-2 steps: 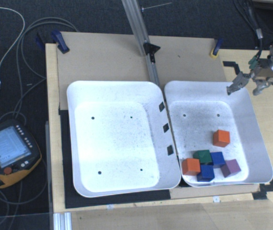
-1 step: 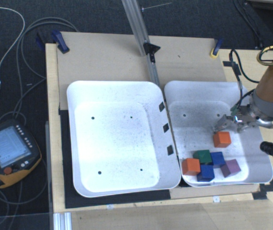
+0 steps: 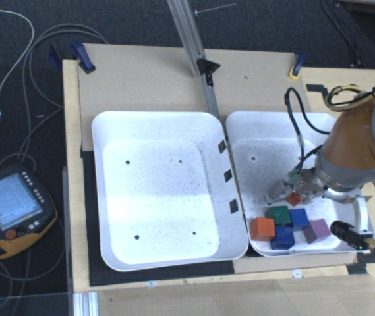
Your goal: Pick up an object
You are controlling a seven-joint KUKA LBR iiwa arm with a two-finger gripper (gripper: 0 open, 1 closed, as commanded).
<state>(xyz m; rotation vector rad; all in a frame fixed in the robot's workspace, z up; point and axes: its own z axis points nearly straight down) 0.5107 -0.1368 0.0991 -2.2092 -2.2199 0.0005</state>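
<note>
Right bin (image 3: 253, 130), near corner. The gripper (image 3: 293, 193) is low over the bin floor, the grey-and-orange arm (image 3: 355, 143) reaching in from the right edge of the bench. From where I stand the claw's tip is a small cluttered shape — I cannot tell whether it is spread or closed, and I see nothing clearly caught in it.

A small reddish-orange piece (image 3: 294, 200) sits right at the tip, touching or just under it; too small to say which, or what it is.

The rest of the blocks lie just nearward of the claw, towards the bin's front wall — a tight cluster:
- green block (image 3: 278, 214), closest, directly below the tip in the view
- blue block (image 3: 299, 217), just beside the green one, to its right
- orange block (image 3: 262, 228), at the cluster's left end
- second blue block (image 3: 283, 237), against the front wall
- purple block (image 3: 317, 230), at the right end

None has a marked long axis; they read as squat cubes, packed edge to edge.

Judgement: the nearest candidate is the reddish piece at the tip; failing that, the green block, a short step nearward. The packing leaves little room alongside it.

Left bin (image 3: 154, 189) bears no blocks.
</note>
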